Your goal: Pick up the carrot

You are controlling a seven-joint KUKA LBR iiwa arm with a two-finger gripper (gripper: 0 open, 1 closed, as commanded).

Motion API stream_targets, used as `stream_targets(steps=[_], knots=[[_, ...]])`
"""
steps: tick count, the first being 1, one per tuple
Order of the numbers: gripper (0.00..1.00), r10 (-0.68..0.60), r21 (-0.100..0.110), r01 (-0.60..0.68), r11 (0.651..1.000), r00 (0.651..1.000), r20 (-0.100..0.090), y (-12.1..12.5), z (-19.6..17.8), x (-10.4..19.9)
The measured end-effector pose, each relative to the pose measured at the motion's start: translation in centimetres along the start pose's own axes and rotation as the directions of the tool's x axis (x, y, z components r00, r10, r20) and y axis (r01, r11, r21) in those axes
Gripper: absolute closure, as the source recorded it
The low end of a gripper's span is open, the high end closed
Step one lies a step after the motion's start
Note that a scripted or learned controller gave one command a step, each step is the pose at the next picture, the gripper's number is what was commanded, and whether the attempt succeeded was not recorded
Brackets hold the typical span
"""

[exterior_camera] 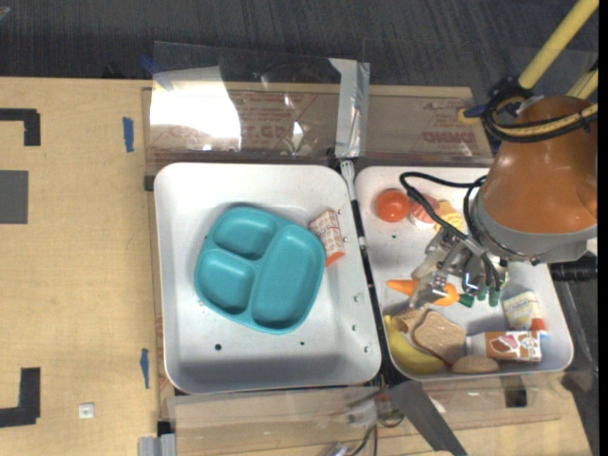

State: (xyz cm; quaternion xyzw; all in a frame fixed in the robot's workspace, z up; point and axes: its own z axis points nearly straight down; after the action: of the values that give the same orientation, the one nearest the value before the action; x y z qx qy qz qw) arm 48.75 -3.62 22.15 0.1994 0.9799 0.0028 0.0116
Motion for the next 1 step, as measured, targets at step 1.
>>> stream_targets(steps=[1], knots=[[1.0,-0.001,-0.003,0.001,1.0,1.0,0.006,0.09,-1.03,-0.2]])
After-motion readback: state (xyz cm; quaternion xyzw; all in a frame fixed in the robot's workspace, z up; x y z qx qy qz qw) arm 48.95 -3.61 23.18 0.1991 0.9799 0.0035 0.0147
